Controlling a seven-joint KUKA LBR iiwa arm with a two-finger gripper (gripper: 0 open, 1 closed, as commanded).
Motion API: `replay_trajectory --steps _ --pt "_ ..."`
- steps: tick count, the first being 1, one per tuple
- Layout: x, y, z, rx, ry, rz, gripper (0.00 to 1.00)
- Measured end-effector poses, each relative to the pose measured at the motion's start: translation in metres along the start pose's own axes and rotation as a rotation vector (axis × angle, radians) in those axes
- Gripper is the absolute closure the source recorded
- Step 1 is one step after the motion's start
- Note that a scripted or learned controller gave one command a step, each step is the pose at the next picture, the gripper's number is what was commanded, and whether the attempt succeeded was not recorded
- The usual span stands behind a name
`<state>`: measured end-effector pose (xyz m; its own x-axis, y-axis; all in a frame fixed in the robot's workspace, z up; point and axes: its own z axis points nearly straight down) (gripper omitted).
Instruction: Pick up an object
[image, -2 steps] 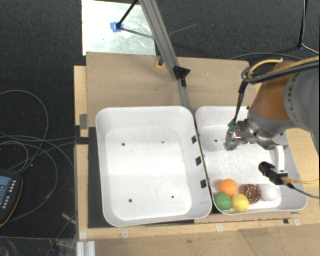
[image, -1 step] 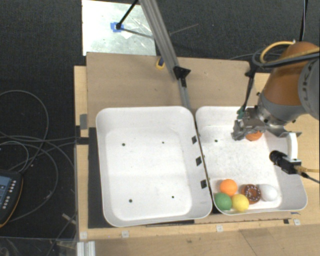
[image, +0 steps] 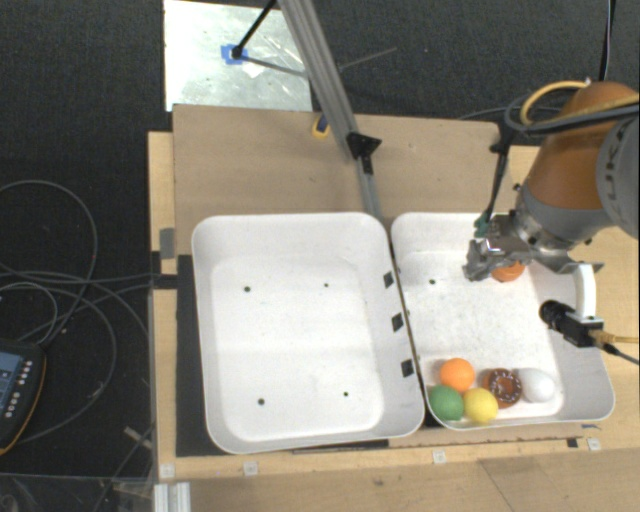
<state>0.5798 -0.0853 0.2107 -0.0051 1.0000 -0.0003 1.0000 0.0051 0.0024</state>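
Observation:
My gripper (image: 483, 262) is low over the far part of the right bin (image: 440, 320). A small orange-red object (image: 509, 271) lies right beside it on its right, partly hidden under the wrist. Whether they touch is unclear. Along the near wall of the same bin sit an orange ball (image: 458, 373), a green ball (image: 447, 403), a yellow ball (image: 481, 405), a chocolate donut (image: 500, 385) and a white egg-shaped object (image: 538, 385).
The left bin (image: 290, 330) adjoins the right one along a shared rim with black clips (image: 397, 321). A grey pole (image: 335, 90) slants across the bench at the back. Cables lie on the floor at the left.

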Motion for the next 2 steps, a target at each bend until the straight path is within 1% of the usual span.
replay_trajectory --steps 1,2 --pt "0.057 -0.005 0.003 0.002 0.003 -0.005 1.0" --pt "0.108 -0.025 -0.009 0.002 0.003 -0.006 1.0"
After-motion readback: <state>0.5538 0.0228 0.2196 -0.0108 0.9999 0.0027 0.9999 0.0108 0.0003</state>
